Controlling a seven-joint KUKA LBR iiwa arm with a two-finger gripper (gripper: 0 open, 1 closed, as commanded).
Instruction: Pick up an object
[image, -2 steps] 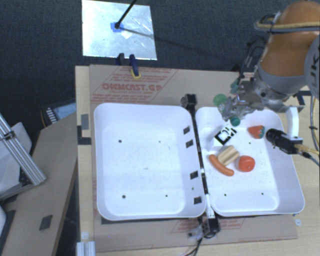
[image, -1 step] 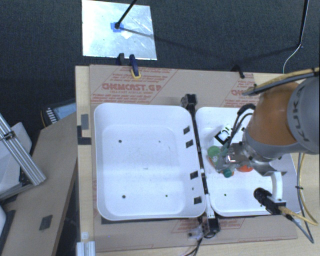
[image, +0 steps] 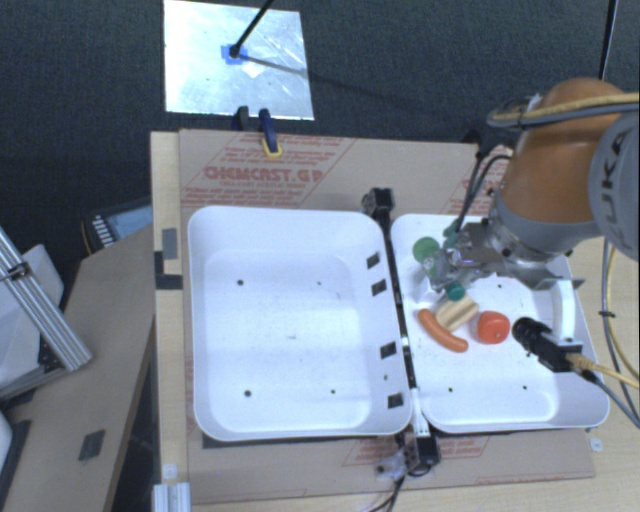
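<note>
Gripper (image: 447, 268) sits low in the right white bin (image: 500, 400), can't tell its opening or whether it grips anything. Nearest target: orange sausage-shaped toy (image: 442, 331) on the bin floor, long axis running lower-right to upper-left; close across that axis, clear of the tan block (image: 457, 313) touching it and the green round piece (image: 426, 249) behind.

From my station I saw the arm (image: 560, 170) reaching in over the right bin (image: 520, 400), its claw (image: 447, 262) low beside a green ball (image: 426, 248). I could not tell how its fingers stood. Just below lay a tan block (image: 459, 314), touching an orange sausage (image: 442, 331), with a red ball (image: 492, 327) near them. The left bin (image: 290, 330) sat alongside on the bench (image: 110, 330).
</note>
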